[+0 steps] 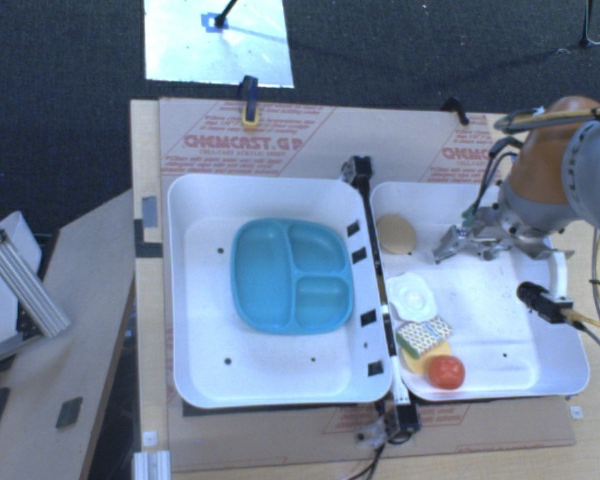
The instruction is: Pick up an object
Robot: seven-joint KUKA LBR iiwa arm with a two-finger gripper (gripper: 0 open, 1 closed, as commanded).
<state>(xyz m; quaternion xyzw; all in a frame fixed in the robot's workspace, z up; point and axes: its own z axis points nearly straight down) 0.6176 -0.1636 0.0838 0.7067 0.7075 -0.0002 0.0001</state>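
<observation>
Nearest me, in the front corner of the right bin (pixel 565 373), I see a red tomato (pixel 445 372) touching a yellow wedge (pixel 427 356) that looks like cheese, with a green-and-white checkered piece (pixel 423 335) lying just behind and partly over it. Next back sits a white fried egg (pixel 411 297), close against the divider between the bins. Farther still, near the right bin's back left corner, lies a round tan cookie-like disc (pixel 396 234) — well apart from the egg cluster. The gripper (pixel 442 255) hangs over the right bin just right of that disc, its metal fingers (pixel 454 242) pointing left toward it; from here I cannot tell whether the jaws are open or closed, and I see nothing held between them. The grey arm (pixel 570 173) with its orange band comes in from the right edge. In the left bin (pixel 200 268) a blue compartment plate (pixel 290 274) lies flat in the middle — three sections.
</observation>
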